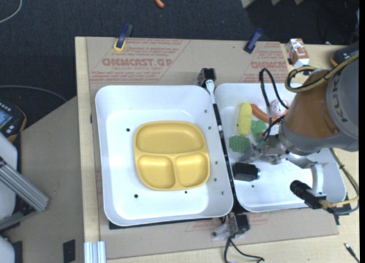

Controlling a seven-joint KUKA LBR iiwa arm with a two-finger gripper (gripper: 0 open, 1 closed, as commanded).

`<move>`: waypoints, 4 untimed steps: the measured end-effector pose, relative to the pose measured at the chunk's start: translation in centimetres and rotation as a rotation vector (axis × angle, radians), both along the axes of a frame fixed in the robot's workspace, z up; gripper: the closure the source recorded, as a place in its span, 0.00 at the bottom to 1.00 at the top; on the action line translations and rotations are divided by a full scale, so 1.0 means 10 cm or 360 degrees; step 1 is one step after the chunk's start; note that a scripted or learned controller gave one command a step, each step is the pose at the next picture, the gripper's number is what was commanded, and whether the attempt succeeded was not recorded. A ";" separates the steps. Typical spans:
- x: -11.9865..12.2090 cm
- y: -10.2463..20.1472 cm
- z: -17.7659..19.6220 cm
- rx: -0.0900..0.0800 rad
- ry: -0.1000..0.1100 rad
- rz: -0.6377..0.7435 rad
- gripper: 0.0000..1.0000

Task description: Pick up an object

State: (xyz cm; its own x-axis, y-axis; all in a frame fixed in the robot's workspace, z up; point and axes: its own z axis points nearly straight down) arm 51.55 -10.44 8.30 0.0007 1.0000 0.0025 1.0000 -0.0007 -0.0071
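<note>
Here the arm (319, 108) reaches over the right bin (274, 196), its gripper (263, 149) low among the small items beside the corn cob (244, 118), which serves as landmark: a green textured piece (239, 142) lies just below the cob, an orange piece (260, 110) just to its right, and a black object (245, 171) further below, while the yellow divided tray (170, 154) sits well to its left in the left bin (114, 142). Whether the jaws are parted or closed cannot be told, since the wrist hides them. To do this step well, the gripper should probably centre on one item, likely the green piece, come straight down, and close before lifting, keeping clear of the cob.
</note>
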 end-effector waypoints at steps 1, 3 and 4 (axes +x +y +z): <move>0.01 -0.01 0.14 -0.0004 -0.0012 -0.0003 1.00; -0.09 -0.01 1.21 -0.0007 -0.0022 0.0002 1.00; -0.08 -0.02 1.43 -0.0007 -0.0019 0.0003 1.00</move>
State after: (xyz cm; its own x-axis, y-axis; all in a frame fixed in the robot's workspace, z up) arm 50.75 -10.59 22.61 -0.0010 1.0000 -0.0019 1.0000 0.0010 0.0049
